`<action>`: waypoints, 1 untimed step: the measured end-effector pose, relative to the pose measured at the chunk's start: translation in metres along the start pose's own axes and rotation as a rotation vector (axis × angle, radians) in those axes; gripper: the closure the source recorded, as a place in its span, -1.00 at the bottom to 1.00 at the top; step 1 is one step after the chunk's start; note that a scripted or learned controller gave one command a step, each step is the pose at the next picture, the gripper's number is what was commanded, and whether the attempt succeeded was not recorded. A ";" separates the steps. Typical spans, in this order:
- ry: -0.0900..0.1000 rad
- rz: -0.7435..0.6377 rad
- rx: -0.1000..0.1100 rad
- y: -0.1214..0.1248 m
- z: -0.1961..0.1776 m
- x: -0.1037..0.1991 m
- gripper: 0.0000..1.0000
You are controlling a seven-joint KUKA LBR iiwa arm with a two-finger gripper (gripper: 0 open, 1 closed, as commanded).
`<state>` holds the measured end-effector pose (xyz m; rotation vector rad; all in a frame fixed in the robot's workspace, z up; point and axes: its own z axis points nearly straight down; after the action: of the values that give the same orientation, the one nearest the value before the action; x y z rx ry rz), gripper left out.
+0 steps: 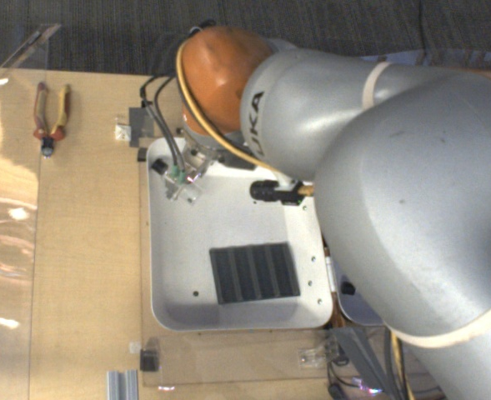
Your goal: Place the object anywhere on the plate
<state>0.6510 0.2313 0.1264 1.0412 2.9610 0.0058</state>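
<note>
Ribbed dark plate (253,273) lies flat on the floor of the white bin (166,248). It sits in the bin's near half, closer to the near rim than to the far one and nearer the bin's right wall than its left. It touches neither wall. Its ridges run from the bin's far side toward its near side.

The end effector (181,180) hangs low over the bin's far-left corner, well apart from the plate. Whether it is released or clenched cannot be told from this slant. A small green speck shows at its tip, too small to make out.

The grey arm (412,182) reaches across the bin's right side and covers that rim. Its orange band (220,73) stands above the bin's far rim. A corner of the second bin (358,307) shows just beyond the white bin's near-right corner, under the arm.

On the counter (87,265), a pair of pliers (51,117) with red and yellow handles lies well to the left of the bin's far-left corner, handles pointing away. A small black block (149,359) sits just outside the bin's near-left corner. A clear sheet (7,223) catches the light far to the bin's left.
</note>
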 end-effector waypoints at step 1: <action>-0.002 -0.030 0.005 0.003 0.011 -0.009 1.00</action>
<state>0.6603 0.2279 0.1155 0.9967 2.9757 -0.0028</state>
